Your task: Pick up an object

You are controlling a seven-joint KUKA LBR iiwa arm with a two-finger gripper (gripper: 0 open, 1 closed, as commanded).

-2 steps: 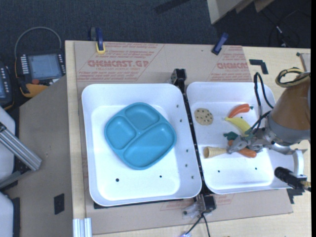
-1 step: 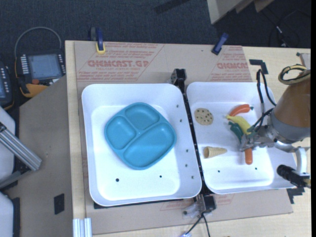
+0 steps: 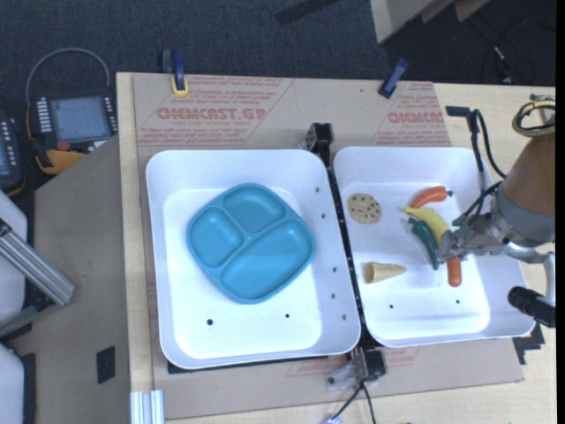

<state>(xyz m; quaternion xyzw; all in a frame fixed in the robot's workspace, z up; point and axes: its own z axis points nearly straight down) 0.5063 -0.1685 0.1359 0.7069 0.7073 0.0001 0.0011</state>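
Overhead, slanted over a bench sheet [image 3: 265,113] bearing two white bins side by side. Outside the bins: a handheld screen unit [image 3: 75,117] with a looped cable at ten o'clock, a yellow-and-blue clamp [image 3: 178,76] at eleven o'clock on the sheet's far edge, a blue clamp [image 3: 393,78] at one o'clock, black clips [image 3: 320,136] at the seam between the bins, far and near. Dark cables [image 3: 477,148] strung down at two o'clock toward the arm, crossing the right bin's far corner.

Left bin [image 3: 168,325]: one blue divided plate [image 3: 252,241], three compartments, lying tilted near the middle. Right bin [image 3: 415,325]: a round speckled cookie [image 3: 364,208] at its ten o'clock; a pale cone [image 3: 384,272] lying on its side toward seven o'clock; a cluster at three o'clock of a red-orange sausage-like piece [image 3: 433,195], a yellow banana [image 3: 425,215] and a dark green piece [image 3: 429,237], touching or overlapping; a small orange piece [image 3: 454,274] just below.

Gripper [image 3: 457,250] reaching in from three o'clock, low over the cluster, right beside the green piece and above the orange one. Cannot tell how wide it stands or whether anything is held.

Readable on the sheet in red: "CHEMCAST G.P" at eleven o'clock, the same word partly cut off at one o'clock; smaller print too fine to read.
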